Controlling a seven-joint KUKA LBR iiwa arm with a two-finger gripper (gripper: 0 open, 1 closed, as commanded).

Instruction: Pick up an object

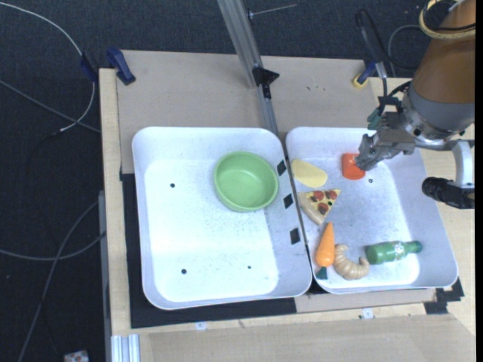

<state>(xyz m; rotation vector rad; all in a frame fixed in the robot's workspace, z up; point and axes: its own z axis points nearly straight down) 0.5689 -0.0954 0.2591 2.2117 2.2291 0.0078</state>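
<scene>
Reaching in from the right, the grey arm with its orange band (451,47) bends down over the right-hand shallow white bin (423,202), its wrist tilted toward the bin's far left part. The two-finger gripper (367,159) hangs just at the upper right edge of a small orange-red plastic piece (352,166), which lies near the bin's back wall. From this slanted view nobody could say whether the gripper grips that piece or merely sits over it. The piece looks stubby, with no clear long axis.

Elsewhere in the same bin, a pale yellow oval toy (309,173) lies to the left of the orange-red piece, and a toy pizza slice (320,203) below it points its tip down and to the left. An orange toy carrot (325,245) runs nearly front to back, its narrow end toward the far wall. Beside it lie a tan toy croissant (352,264) and a green plastic bottle (391,252), whose long axis runs left to right with the cap on the right.

A round light-green bowl (245,181) sits upright in the left-hand white bin (173,225).
</scene>
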